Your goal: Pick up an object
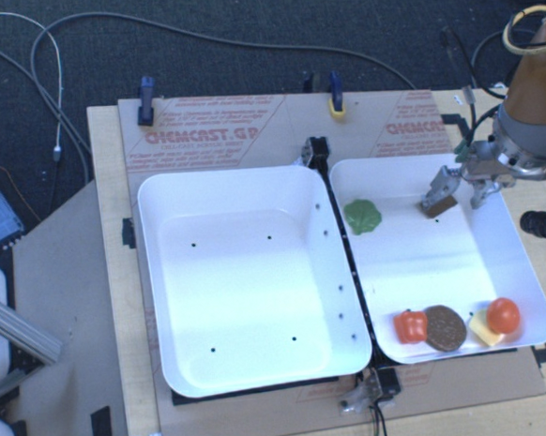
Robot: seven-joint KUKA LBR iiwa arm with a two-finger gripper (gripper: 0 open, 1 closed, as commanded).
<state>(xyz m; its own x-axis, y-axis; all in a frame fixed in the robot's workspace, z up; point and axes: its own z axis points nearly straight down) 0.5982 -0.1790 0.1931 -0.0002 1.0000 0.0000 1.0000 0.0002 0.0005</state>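
The right bin (pixel 501 241) holds a green leafy piece (pixel 362 217) at its far left. Along its near edge lie a red pepper (pixel 410 327), a brown round patty (pixel 444 328), a yellow wedge (pixel 485 331) and a red tomato (pixel 504 315). My gripper (pixel 461 193) hangs over the bin's far right part, its two fingers spread apart and nothing between them. A small brown bit (pixel 439 207) shows at the tip of the left finger; I cannot tell what it is. The gripper is well away from the green piece and the near-edge items.
The left bin (pixel 166 296) stands beside the right one, sharing a middle wall. Clamps (pixel 336 99) hold the board at the back. Cables run across the dark floor at the far left and far right.
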